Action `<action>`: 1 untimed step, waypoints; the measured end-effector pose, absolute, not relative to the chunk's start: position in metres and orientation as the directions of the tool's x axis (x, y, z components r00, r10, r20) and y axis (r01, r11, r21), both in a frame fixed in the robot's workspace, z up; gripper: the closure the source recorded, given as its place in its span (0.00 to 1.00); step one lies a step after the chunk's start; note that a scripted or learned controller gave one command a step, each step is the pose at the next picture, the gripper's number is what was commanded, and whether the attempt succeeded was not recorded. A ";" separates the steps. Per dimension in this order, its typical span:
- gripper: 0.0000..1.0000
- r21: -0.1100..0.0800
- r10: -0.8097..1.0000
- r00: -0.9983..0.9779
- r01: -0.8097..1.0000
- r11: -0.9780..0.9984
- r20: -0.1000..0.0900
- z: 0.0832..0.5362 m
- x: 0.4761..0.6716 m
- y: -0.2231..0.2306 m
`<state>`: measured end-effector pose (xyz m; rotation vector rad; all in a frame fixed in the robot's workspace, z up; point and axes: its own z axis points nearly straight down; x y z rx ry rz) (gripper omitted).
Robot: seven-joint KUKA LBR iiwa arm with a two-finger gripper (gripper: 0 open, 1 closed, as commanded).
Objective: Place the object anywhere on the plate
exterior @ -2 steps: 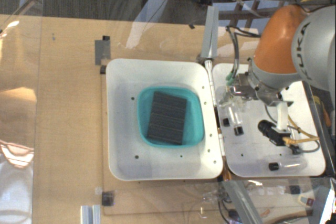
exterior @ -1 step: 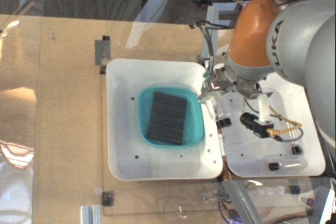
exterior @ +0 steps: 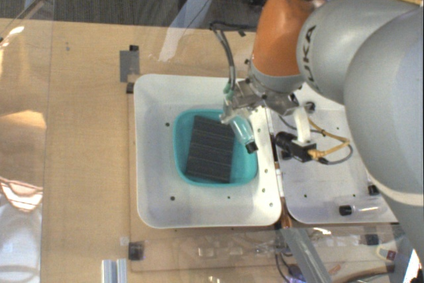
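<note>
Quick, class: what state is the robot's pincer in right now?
Pincer: open or closed cannot be told; it hangs over the teal plate, beside the dark ribbed block.

The arm (exterior: 358,63) is covering much of the right bin (exterior: 331,202) and running off the right edge. The tool (exterior: 242,122) is overlapping the plate's (exterior: 182,136) right rim; its finger position is too unclear to tell.

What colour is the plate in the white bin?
Teal. The plate shows in the camera view, with a dark ribbed block lying on it.
</note>
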<state>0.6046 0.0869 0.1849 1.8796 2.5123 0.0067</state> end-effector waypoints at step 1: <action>0.00 0.006 0.959 -0.282 0.959 0.282 -0.001 0.185 0.605 0.087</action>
